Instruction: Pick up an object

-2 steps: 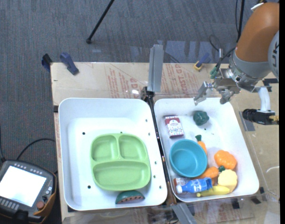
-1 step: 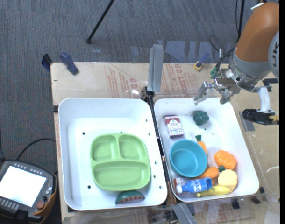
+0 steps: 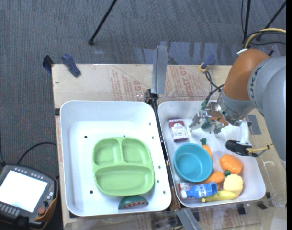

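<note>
Grey KUKA arm [image 3: 261, 80] with orange band entering from the right, over the right-hand shallow white bin [image 3: 261, 186]. Two-finger gripper [image 3: 206, 122] low over the bin's upper part, just right of a small dark-red printed carton [image 3: 178, 130]. Finger spacing: cannot tell, as the fingertips merge with grey metal parts; nothing visibly held.

Contents of the right bin:
- round blue plastic bowl [image 3: 192, 162], centre-left, below the carton;
- orange plastic carrot [image 3: 206, 149], touching the bowl's upper right rim;
- orange plastic pepper [image 3: 230, 164], right of the bowl;
- pale yellow rounded item [image 3: 233, 182], below the pepper;
- small blue-and-white bottle [image 3: 198, 191] lying along the lower wall;
- yellow banana-like piece [image 3: 220, 196], just beside the bottle, possibly touching.

Contents of the left-hand white bin [image 3: 74, 128]:
- light green divided plastic plate [image 3: 123, 166], centred;
- dark watermelon-slice toy [image 3: 133, 203], at the lower wall, just below the plate.
</note>
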Available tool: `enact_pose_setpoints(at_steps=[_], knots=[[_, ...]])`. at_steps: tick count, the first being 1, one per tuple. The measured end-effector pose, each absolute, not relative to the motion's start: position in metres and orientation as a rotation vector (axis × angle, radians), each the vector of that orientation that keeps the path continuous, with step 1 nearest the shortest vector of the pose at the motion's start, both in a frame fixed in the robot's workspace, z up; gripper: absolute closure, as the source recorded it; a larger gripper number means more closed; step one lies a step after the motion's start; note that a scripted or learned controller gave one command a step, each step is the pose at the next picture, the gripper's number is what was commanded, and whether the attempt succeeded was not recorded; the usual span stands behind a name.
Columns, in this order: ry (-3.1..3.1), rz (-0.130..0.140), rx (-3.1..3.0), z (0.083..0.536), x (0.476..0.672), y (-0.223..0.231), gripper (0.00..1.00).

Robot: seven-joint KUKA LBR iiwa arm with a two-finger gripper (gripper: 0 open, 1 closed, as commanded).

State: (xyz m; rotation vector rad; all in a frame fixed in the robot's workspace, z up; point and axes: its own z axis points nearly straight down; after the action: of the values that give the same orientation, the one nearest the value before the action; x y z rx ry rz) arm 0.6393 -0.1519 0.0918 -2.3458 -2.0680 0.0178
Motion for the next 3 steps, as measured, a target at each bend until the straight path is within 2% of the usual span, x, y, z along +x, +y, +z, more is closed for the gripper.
enact_pose_setpoints(at_steps=[1, 2, 3], knots=[[-2.076, 0.002, -2.352, 0.11, 0.644, -0.152, 1.0], [-2.076, 0.003, -2.352, 0.11, 0.644, -0.152, 0.0], [-1.958, 0.003, -2.45, 0.086, 0.643, -0.145, 0.0]])
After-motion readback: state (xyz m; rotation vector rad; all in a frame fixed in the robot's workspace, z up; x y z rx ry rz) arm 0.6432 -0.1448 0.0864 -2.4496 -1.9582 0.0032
